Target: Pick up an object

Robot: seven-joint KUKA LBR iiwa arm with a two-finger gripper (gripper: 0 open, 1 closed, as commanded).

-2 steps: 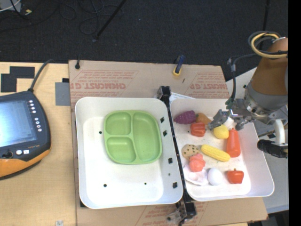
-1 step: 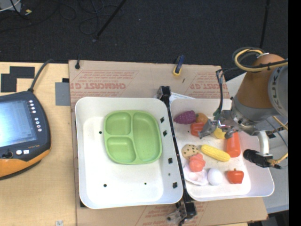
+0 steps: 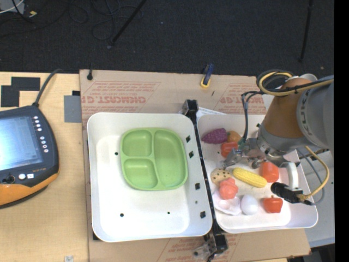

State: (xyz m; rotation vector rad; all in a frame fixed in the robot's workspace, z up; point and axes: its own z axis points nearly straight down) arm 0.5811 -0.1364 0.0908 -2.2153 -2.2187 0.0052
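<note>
The right bin (image 3: pixel 305 218) holds several toy foods. A purple bunch of grapes (image 3: pixel 214 136) lies at its far left, with a small orange piece (image 3: pixel 234 136) beside it. A red piece (image 3: pixel 228 148) sits just below them. My gripper (image 3: pixel 238 155) is low in the bin, right next to the red piece and just above a yellow corn cob (image 3: pixel 249 177). Nothing shows as held. A brown cookie (image 3: pixel 220 176), a red fruit (image 3: pixel 228 189), a white egg (image 3: pixel 249 204), an orange-red tomato (image 3: pixel 269 172) and another red piece (image 3: pixel 272 204) lie nearer the front.
The left bin (image 3: pixel 103 212) bears a green divided plate (image 3: pixel 154 159). A black ridge (image 3: pixel 200 168) separates the two bins. A teach pendant (image 3: pixel 24 152) rests on the bench at far left. The arm's grey and orange wrist (image 3: pixel 286 116) hangs over the right bin's far side.
</note>
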